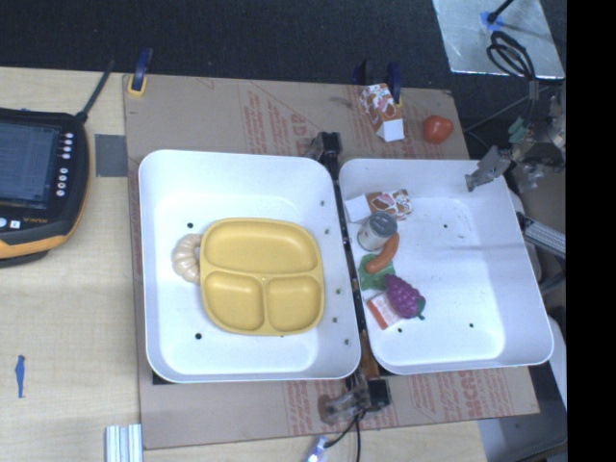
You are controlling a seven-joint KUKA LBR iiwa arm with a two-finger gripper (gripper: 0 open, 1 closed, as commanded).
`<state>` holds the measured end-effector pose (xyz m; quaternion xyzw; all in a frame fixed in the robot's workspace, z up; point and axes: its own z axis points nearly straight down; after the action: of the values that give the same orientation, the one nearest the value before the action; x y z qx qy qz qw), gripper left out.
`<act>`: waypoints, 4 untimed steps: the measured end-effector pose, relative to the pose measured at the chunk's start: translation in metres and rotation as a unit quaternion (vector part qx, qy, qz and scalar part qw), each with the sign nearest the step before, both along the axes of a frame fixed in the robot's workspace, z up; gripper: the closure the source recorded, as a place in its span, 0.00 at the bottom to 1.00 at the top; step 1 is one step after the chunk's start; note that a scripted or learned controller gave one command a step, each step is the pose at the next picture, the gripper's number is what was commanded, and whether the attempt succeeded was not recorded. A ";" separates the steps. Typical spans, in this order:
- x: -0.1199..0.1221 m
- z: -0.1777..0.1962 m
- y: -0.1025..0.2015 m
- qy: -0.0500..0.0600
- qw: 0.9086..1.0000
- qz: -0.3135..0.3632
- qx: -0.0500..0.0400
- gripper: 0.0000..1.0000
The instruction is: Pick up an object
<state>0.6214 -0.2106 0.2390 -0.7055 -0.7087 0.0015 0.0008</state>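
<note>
Small toy foods cluster along the left side of the right bin (481, 287): a picture box (390, 203), a grey can (377, 228), an orange sausage-shaped piece (383, 252), a green piece (372, 280), purple grapes (405, 296) and a red packet (379, 311). My gripper (483, 172) hangs over the far right corner of that bin, well apart from the cluster, with nothing visibly in it. The rest of the arm enters at the right edge.
The left bin (164, 258) holds a yellow divided plate (261, 275) with a beige bread piece (185, 256) at its left. Behind the bins lie a small carton (382, 109) and a red tomato (438, 128). A teach pendant (34, 181) sits far left.
</note>
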 end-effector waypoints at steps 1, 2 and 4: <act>0.013 -0.129 0.071 -0.008 1.000 -0.001 -0.001 0.00; 0.041 -0.135 0.109 -0.011 1.000 -0.001 -0.004 0.00; 0.041 -0.135 0.112 -0.010 1.000 0.000 -0.001 0.00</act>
<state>0.6627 -0.0985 0.1044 -0.7055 -0.7087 -0.0045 -0.0067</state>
